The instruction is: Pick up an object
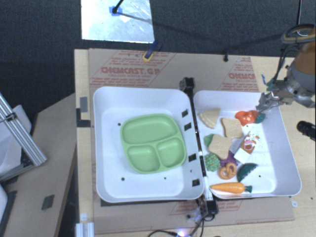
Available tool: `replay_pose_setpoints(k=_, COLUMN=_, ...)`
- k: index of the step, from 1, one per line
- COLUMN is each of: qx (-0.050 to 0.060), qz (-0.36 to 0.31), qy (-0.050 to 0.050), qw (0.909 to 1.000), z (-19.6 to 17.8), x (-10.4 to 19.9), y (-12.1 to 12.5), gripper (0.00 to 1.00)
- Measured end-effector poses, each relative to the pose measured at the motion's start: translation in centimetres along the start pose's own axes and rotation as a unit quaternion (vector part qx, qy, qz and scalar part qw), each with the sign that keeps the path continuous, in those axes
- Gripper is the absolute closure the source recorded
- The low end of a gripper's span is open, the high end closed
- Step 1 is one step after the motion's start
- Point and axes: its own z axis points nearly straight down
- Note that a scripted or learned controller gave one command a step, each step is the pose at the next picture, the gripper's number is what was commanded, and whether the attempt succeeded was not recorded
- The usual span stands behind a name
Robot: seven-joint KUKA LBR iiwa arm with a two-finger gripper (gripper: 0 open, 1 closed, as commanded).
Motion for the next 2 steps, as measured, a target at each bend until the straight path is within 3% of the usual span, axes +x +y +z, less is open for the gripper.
replay_pose_setpoints(k=2, qx=0.003, qz=-0.002, qy=0.002, qw=1.0000, z=-0.3, x=9.5, y=1.2, gripper=1.00)
